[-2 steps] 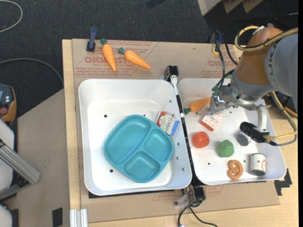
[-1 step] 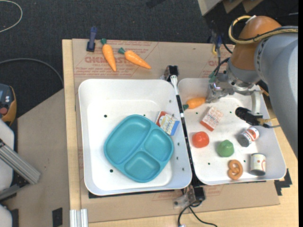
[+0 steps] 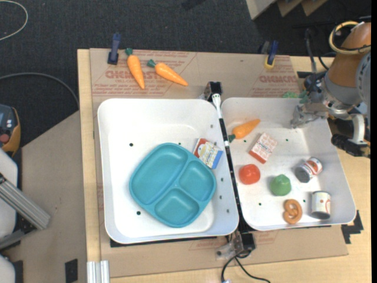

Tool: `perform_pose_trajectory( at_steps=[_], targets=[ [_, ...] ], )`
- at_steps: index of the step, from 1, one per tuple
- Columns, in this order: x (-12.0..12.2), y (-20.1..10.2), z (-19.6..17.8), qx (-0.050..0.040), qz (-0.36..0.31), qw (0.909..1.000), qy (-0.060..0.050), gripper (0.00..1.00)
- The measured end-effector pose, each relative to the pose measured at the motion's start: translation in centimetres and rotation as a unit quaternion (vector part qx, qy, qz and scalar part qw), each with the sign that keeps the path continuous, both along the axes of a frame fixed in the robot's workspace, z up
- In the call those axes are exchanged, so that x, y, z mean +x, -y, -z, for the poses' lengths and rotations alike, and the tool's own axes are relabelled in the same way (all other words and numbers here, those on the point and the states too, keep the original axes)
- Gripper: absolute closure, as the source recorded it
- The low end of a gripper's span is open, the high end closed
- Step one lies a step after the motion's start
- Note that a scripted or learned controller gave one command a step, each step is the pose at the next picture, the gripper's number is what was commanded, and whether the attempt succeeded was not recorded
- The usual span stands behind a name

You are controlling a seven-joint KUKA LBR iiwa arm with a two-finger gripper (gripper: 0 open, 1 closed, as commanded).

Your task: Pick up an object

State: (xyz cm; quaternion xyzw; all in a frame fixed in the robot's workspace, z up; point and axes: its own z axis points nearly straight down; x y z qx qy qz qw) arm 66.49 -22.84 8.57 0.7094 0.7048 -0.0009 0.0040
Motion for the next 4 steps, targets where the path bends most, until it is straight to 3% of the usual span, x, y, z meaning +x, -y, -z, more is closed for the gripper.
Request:
perform_pose_trajectory(
  at_steps=[2,3,4],
  targets=[
    [0.2,-0.5,0.0,0.0025,-0.004,1.0000,-0.001,1.00],
    [-1.0,-0.5,0.0,0.0034,-0.004,1.0000,-0.003,1.00],
    [0.3,-0.5,0.0,0.0022,-0.004,1.0000,0.000,1.00]
  ],
)
